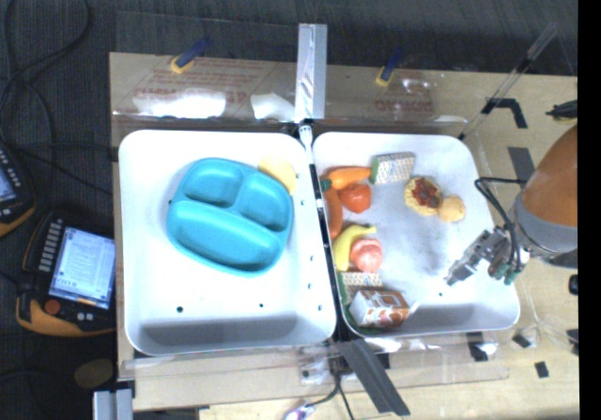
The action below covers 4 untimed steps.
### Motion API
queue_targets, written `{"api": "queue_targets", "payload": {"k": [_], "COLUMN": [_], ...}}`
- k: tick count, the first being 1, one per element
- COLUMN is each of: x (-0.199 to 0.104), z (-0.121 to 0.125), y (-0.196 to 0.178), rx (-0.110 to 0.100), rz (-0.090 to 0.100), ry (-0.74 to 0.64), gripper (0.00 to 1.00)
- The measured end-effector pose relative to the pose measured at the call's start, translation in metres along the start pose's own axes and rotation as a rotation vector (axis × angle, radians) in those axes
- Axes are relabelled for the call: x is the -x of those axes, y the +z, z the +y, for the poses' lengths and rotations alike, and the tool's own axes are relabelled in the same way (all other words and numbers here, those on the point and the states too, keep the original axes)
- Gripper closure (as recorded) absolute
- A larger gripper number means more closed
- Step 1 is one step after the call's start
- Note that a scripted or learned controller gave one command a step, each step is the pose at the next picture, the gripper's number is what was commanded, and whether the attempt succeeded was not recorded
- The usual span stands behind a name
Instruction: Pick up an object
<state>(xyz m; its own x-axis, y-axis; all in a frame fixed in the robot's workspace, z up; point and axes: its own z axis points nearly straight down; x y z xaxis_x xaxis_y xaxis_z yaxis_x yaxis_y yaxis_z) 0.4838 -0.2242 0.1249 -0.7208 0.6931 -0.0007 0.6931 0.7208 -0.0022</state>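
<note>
toy foods lie in the right bin (470,160), all well apart from the claw (467,270), which hangs low over the bin's bare floor near its right wall. nearest to the claw, up and away from it, sit 1 pizza slice (423,194) and 1 pale round piece (453,209) touching it. against the bin's left wall are 1 carrot (346,176), 1 tomato (355,197), 1 banana (346,240) and 1 pink-red fruit (367,255). 1 silver wrapped block (392,165) lies by the far wall, 1 printed carton (378,306) by the near wall. whether the claw is apart or together cannot be told; nothing shows in it. the left bin (141,305) holds 1 blue divided tray (230,212) and 1 yellow piece (278,172) touching it.
</note>
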Motion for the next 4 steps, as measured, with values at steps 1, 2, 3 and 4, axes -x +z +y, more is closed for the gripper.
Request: {"api": "queue_targets", "payload": {"k": [1,2,3,4], "x": [-0.001,-0.006,-0.039,-0.045], "z": [0.001,0.01,0.048,0.055], "y": [0.025,0.033,0.033,0.033], "rx": [0.0,0.005,0.014,0.012], "rz": [0.002,-0.008,-0.018,-0.022], "ry": [0.298,0.566,0.706,0.45], "gripper": [1.0,1.0,1.0,1.0]}}
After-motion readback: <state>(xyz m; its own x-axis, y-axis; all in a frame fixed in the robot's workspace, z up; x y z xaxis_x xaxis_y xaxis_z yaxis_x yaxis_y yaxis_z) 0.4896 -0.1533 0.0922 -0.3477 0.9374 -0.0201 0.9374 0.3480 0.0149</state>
